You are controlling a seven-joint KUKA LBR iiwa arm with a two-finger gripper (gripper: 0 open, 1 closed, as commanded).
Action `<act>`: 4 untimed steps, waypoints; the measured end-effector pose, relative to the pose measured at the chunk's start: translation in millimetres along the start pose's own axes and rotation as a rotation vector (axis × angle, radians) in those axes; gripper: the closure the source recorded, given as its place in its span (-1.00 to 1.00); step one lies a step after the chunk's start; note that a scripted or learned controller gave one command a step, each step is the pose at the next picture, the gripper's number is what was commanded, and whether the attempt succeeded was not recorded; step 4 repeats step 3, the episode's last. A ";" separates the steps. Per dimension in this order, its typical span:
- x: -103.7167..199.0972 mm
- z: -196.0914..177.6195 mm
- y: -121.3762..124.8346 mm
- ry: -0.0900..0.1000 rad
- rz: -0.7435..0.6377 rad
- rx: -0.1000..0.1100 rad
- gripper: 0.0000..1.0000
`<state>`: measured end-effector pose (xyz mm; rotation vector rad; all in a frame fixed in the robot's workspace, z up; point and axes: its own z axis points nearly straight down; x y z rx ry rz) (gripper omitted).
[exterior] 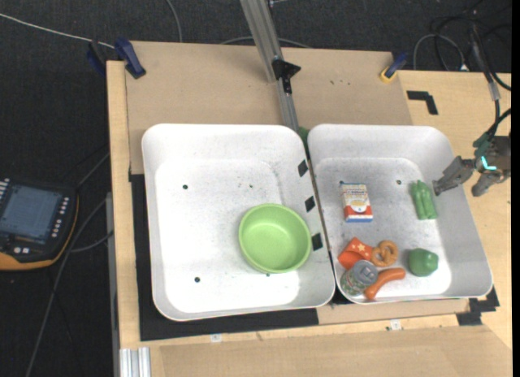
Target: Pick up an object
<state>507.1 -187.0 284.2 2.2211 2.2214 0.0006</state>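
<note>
The gripper (pixel 465 178) hovered at the right bin's (pixel 382 138) right rim, fingers spread apart, holding nothing. Just left of it lay the green cylinder (pixel 422 201), its long axis running near-to-far.

Two shallow white bins sit side by side: the left bin (pixel 166 205) and the right bin (pixel 455 229). The left one contains one thing, a green bowl (pixel 274 238). The right one contains what looks like seven things, though the front cluster is crowded: one small carton (pixel 357 202), one green cylinder (pixel 422 201), one green round piece (pixel 422 262), one pretzel (pixel 386 251), one orange piece (pixel 356 250), one sausage (pixel 383 280), and one grey disc (pixel 358 274).
</note>
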 end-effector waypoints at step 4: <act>5.4 98.0 -9.2 0.001 0.000 0.003 -1.00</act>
